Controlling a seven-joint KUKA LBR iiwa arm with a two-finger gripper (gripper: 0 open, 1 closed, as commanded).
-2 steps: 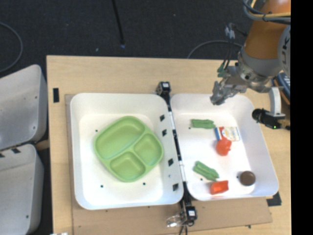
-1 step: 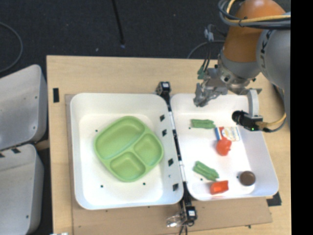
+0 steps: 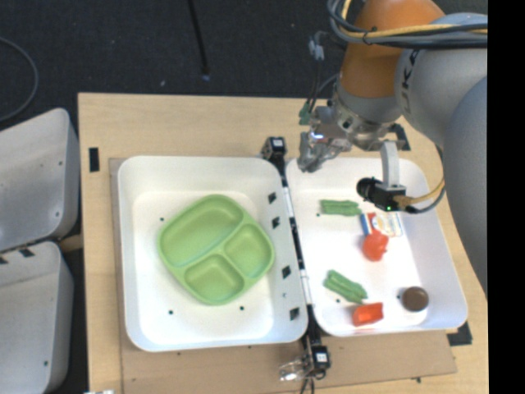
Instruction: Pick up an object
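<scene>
Objects sit in the right bin: two green pieces, two orange ones, a brown disc. My gripper hangs over that bin's far-left corner, holding nothing; can't tell how wide.

Dark floor across the top, matte and nearly black. Thin black cable running down it at a slant toward the desk; another faint cable loop at far left. Pale wooden desk below, light tan, its upper edge straight against the dark. Two white rounded panels at the left border, one above the other, a narrow seam between. Even, soft light from above; only faint shadows.
</scene>
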